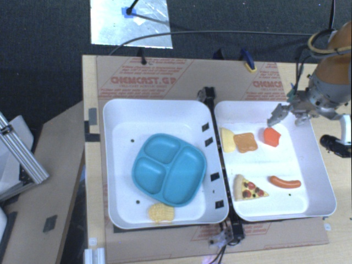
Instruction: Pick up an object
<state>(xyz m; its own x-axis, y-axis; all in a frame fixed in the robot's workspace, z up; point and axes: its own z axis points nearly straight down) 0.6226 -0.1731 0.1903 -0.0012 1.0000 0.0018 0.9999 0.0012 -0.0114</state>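
While the gripper (279, 116) is hanging just above the red piece (271, 136), I cannot tell how it is set. Beside the red piece, the toast slice (245, 142) is lying close; a descent drifting sideways risks nudging both.

My desk (71, 147) carries a brown Chemcast-printed board (165, 73), and on that board two shallow white bins sit side by side and touching, the left bin (118, 114) and the right bin (319, 169), joined by black clips (212, 142) along their shared edge.
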